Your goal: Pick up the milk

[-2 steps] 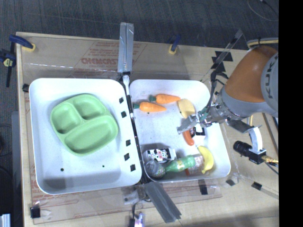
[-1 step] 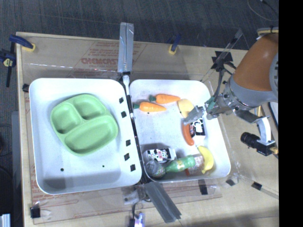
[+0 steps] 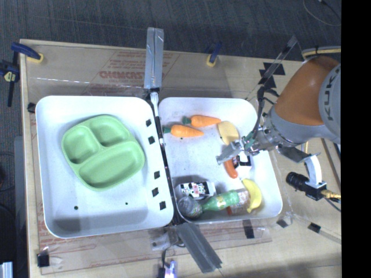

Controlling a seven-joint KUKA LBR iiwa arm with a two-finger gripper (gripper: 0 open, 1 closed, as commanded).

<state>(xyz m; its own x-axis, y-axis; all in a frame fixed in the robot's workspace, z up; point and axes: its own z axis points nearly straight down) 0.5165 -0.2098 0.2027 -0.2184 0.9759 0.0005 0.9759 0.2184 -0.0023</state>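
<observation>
My gripper [image 3: 233, 158] — fingers unreadable, I cannot tell — hangs right of centre, over a red thing [image 3: 232, 169], the milk [image 3: 194, 188] lower-left beside a green bottle [image 3: 223, 201] and banana [image 3: 253, 193].

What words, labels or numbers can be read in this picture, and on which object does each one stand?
"KU": grey arm, letters cut off at the edge.
Red print on the bench board: too blurred to read.
Black-and-white milk carton: print too small to read.
Green bottle: label unreadable.
</observation>
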